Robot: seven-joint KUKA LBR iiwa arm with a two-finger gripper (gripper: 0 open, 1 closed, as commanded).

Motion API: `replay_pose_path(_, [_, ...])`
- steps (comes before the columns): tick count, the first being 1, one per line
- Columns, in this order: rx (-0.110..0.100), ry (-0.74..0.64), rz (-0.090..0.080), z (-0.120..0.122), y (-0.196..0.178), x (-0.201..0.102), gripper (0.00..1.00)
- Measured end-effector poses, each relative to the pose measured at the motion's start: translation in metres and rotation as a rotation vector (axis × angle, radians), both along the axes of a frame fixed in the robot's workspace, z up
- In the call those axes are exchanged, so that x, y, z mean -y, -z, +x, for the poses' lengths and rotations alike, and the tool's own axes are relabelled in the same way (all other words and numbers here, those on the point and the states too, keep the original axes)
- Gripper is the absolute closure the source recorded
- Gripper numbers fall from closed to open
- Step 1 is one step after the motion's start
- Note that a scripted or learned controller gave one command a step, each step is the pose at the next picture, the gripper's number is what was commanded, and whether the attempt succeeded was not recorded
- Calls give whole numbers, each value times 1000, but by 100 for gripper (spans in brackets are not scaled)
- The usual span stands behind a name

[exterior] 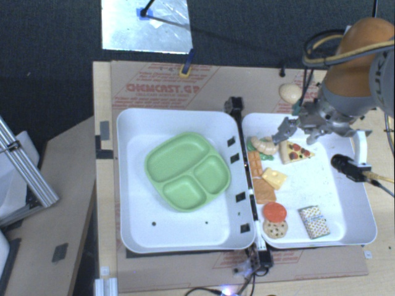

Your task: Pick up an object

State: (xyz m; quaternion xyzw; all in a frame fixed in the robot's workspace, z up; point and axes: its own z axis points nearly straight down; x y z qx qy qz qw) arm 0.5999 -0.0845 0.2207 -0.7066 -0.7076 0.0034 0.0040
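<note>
- Gripper: low over the far end of the right bin, just beside the pizza slice and the pale roll; cannot tell how far open; nothing seen in its hold.
- Step in hand, by judgement: the approach, ahead of any grasp; nothing lifted yet.
- Likeliest target: the pizza slice, flat on the floor of the right bin at its far end, close to the roll.
- Next move, by judgement: centring over one piece, coming straight down, closing on that piece alone; care called for, with the slice thin and flat and its neighbours crowded.
- Count, right bin: one pizza slice, one roll, one orange strip, one yellow cheese wedge, one tan bread slice, one red tomato, one cookie, one patterned packet; eight in all.
- Count, left bin: one green plate, divided in three.
- Count, outside the two bins: one pale egg-shaped thing on the bench, behind the right bin.
</note>
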Motion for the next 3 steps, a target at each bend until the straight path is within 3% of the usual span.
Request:
replay_pose_path(1, [11,-2,-1,2,-6,0,0])
replay_pose_path(3, [8,1,0,-4,100,1,0])
